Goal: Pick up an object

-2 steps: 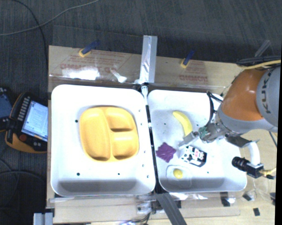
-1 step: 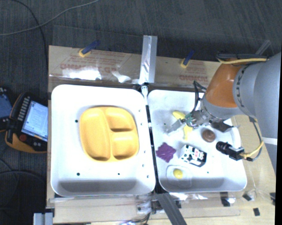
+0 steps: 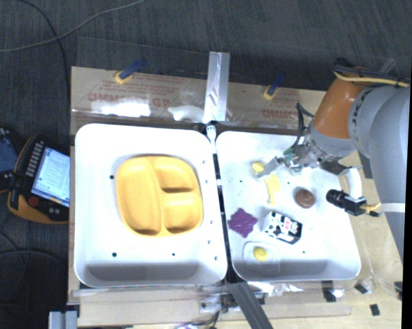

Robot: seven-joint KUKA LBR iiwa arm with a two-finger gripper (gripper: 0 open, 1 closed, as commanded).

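The gripper (image 3: 293,159) hangs low by the yellow bit (image 3: 259,169), likely to grab it; open or closed, I can't tell.

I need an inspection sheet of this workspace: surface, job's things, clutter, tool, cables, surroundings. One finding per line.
Surface: wooden bench bearing left white bin and right white bin, side by side.
Job's things: in the right bin, a purple crumpled piece, a yellow strip, a brown round object, a black-and-white patterned item, a small yellow round piece.
Clutter: yellow divided tray in the left bin.
Tool: tool over the right bin's upper part; finger state unclear.
Cables: black cable on the floor, upper left.
Surroundings: handheld pendant with lit screen left of the bench.
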